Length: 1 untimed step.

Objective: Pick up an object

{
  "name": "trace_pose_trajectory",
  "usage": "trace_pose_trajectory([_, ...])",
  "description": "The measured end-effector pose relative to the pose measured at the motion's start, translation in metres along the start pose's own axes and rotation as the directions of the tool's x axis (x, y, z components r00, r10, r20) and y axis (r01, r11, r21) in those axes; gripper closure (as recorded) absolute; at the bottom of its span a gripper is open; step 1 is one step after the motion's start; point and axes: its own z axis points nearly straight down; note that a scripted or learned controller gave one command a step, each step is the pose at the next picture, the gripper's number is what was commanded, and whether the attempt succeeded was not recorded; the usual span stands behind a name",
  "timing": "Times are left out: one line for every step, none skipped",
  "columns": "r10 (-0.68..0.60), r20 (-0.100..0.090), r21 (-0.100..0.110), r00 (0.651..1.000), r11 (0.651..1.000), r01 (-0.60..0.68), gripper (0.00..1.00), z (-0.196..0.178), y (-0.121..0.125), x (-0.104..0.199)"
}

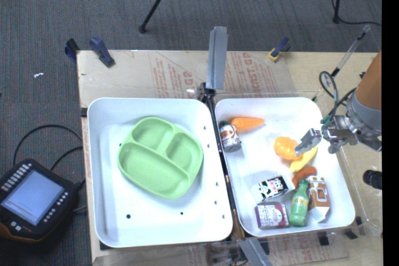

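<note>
The right bin holds several small items. An orange carrot lies at the back, with a small can beside it. An orange fruit and a yellow banana sit near the right wall. At the front are a cow-print carton, a green bottle, a pink pouch and an orange-and-white carton. My gripper hangs over the bin's right side, just right of the orange fruit and above the banana. It is open with nothing between its fingers.
The left bin holds a green divided plate. A grey upright post stands behind the seam between the bins. Clamps sit at the bench's back edge, and a teach pendant lies on the floor at left.
</note>
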Motion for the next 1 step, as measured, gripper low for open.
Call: trace_pose_trajectory([-0.053,-0.004,-0.001,0.999,0.999,0.053,0.00,0.1204,0.0122,-0.0214])
